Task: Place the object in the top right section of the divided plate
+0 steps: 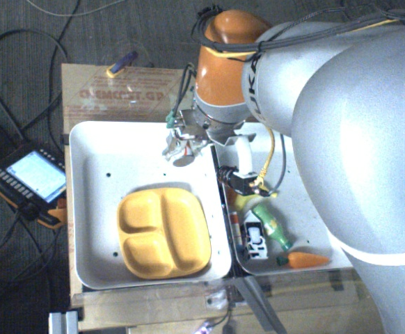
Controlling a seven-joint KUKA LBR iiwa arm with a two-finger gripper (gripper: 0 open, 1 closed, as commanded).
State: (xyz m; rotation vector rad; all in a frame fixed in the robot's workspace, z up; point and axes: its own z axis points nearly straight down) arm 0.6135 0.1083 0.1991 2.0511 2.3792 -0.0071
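The yellow plastic divided plate (165, 232) lies in the left white bin (91, 186), below the gripper (181, 147) and slightly to its left. Its single long section runs down its right side, with two smaller ones on the left. The gripper hangs over that bin's upper right corner; whether it holds anything, I cannot tell. Right of it, the right bin (307, 207) carries a green bottle (272, 229) and an orange carrot-shaped toy (307, 259).

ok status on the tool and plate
Tool over left bin's top right corner, grip unclear. Yellow divided plate bare. Carrot, green bottle in right bin.
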